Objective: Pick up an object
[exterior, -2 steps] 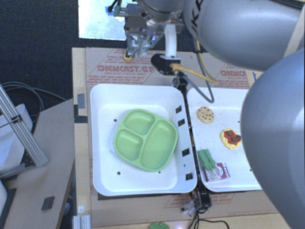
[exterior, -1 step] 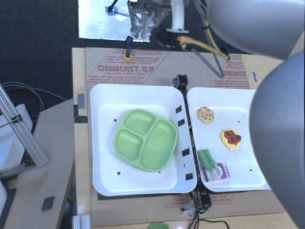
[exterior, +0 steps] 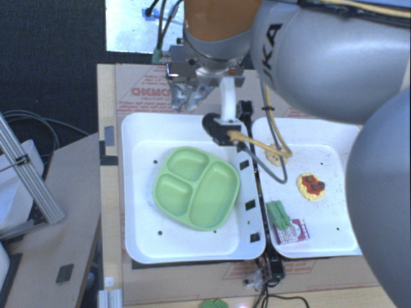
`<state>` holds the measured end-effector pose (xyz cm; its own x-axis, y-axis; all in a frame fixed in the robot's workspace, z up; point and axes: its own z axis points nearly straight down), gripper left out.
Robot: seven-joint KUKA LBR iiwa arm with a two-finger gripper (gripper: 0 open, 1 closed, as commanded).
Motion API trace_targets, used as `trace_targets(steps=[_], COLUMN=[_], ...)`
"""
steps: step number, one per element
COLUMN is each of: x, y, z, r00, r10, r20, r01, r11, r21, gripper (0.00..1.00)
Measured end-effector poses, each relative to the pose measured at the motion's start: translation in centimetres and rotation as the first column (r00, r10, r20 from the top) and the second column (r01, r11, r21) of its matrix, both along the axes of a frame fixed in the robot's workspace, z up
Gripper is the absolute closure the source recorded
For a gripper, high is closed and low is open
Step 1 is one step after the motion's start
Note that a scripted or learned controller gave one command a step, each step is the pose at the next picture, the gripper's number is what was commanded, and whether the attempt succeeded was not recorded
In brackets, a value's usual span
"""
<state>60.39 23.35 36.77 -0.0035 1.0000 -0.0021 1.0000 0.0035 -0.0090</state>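
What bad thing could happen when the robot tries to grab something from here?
The gripper hangs over the far rim of the left bin, not above any object, so a straight drop could hit the rim or grab nothing. The green divided plate is wide and shallow, so the fingers may slide off it. A loose cable dangles over the right bin near the yellow toy and might snag.

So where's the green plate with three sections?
The green divided plastic plate lies in the left white bin, toward its right side, beside the divider between both bins.
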Motion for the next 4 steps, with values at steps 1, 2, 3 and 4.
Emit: trace_targets(steps=[1, 2, 3, 4], x=[-8.9, -11.8, -11.9, -7.0], y=[-3.4, -6.4, -1.1, -7.7], z=[4.3, 17.6, -8.4, -15.4], r00=[1.0, 1.0, 1.0, 1.0], r10=[0.0, 0.001, 0.001, -0.008], r20=[0.009, 0.024, -0.003, 0.007], r01=[0.0, -0.001, -0.001, 0.008], r11=[1.0, 1.0, 1.0, 1.0], r21=[0.004, 0.009, -0.002, 0.0], gripper=[1.0, 1.0, 1.0, 1.0])
